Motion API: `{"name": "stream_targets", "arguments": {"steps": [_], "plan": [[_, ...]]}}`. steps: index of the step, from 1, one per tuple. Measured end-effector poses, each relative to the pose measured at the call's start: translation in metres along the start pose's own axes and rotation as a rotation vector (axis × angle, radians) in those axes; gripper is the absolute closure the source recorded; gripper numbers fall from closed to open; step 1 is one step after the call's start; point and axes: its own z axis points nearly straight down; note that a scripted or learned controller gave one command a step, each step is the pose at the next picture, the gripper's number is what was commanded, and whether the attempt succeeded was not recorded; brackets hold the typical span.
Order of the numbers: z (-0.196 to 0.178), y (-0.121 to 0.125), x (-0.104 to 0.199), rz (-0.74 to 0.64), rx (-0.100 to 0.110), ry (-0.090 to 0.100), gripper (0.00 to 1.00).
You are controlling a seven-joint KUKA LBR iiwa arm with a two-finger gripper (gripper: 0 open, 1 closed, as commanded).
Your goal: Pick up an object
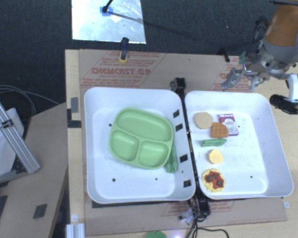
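Tan cracker (219,130) below-left of gripper (234,79), well apart.

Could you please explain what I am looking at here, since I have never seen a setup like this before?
This is a single camera looking down at a slant on a bench. The grey and orange machine at the upper right is a robot arm; its gripper hangs above the far edge of the right bin, with nothing between its jaws. That bin holds toy food: a round cracker, a waffle, a small carton, a green pod, a yellow piece and a small pizza. The left bin holds a green divided tray.
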Motion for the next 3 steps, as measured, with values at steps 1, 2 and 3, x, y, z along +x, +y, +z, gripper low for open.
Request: {"name": "stream_targets", "arguments": {"steps": [1, 2, 3], "plan": [[0.150, -0.045, -0.023, 0.005, 0.015, 0.002, 0.00], [0.164, -0.062, -0.008, 0.003, 0.003, 0.001, 0.00], [0.149, -0.059, -0.009, 0.002, -0.007, -0.001, 1.00]]}}
